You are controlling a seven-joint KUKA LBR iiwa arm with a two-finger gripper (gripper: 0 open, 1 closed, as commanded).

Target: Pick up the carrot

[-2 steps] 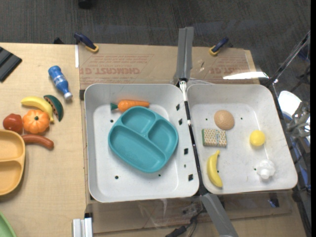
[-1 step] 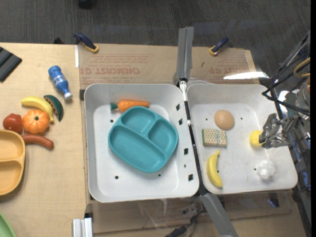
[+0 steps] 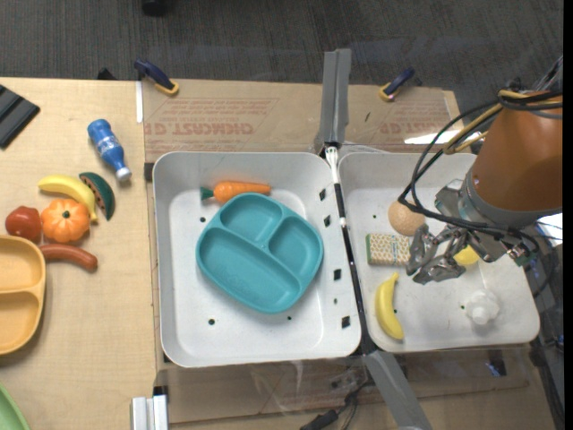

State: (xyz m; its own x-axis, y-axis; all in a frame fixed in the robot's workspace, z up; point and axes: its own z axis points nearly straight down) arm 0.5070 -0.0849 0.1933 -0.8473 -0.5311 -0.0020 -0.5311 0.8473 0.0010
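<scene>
The carrot [image 3: 238, 189], orange with a green stub at its left end, lies in the left bin [image 3: 179, 240] near the back wall, just behind the teal divided plate [image 3: 260, 252]. My gripper [image 3: 433, 264] hangs over the right bin [image 3: 501, 325], far to the right of the carrot, just right of a cracker-like block [image 3: 388, 249]. Its dark fingers point down and left, and nothing shows between them.
The right bin also holds a banana [image 3: 389, 307], a tan egg-shaped item [image 3: 404, 217], a yellow piece [image 3: 466, 256] under the wrist and a small white object [image 3: 482, 312]. Toy foods, a blue bottle [image 3: 108, 150] and an orange tray [image 3: 20, 294] sit on the bench at left.
</scene>
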